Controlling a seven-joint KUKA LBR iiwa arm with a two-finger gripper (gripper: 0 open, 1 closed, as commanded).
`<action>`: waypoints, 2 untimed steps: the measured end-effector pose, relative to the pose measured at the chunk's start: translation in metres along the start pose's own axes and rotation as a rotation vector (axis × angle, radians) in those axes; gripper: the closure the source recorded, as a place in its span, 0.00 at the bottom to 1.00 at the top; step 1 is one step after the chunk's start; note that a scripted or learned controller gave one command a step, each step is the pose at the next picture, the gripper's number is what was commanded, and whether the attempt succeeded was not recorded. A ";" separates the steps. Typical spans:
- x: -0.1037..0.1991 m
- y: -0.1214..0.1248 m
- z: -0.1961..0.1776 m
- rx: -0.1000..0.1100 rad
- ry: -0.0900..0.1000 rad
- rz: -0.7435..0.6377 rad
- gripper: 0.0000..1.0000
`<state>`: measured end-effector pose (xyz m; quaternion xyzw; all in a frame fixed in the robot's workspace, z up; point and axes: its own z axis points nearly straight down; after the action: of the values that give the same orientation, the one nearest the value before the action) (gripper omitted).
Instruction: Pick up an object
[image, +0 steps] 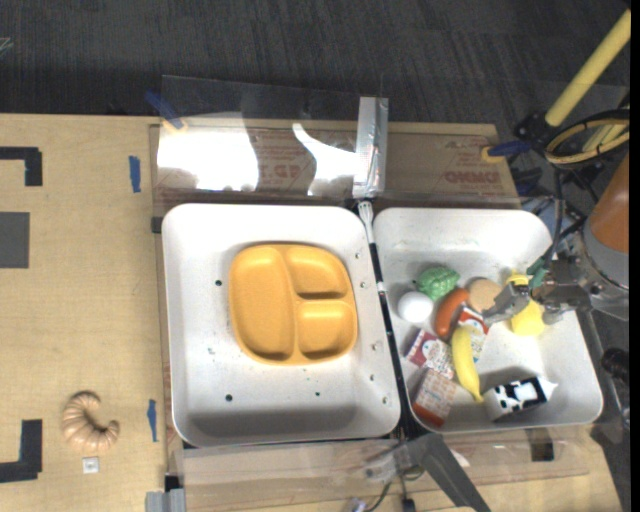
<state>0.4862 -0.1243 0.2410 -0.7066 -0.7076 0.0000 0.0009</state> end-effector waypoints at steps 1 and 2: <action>0.020 0.005 0.003 0.001 0.000 -0.118 0.00; 0.013 0.024 0.133 -0.008 -0.002 -0.115 0.00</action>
<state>0.5098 -0.1113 0.1076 -0.6649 -0.7469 -0.0020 -0.0027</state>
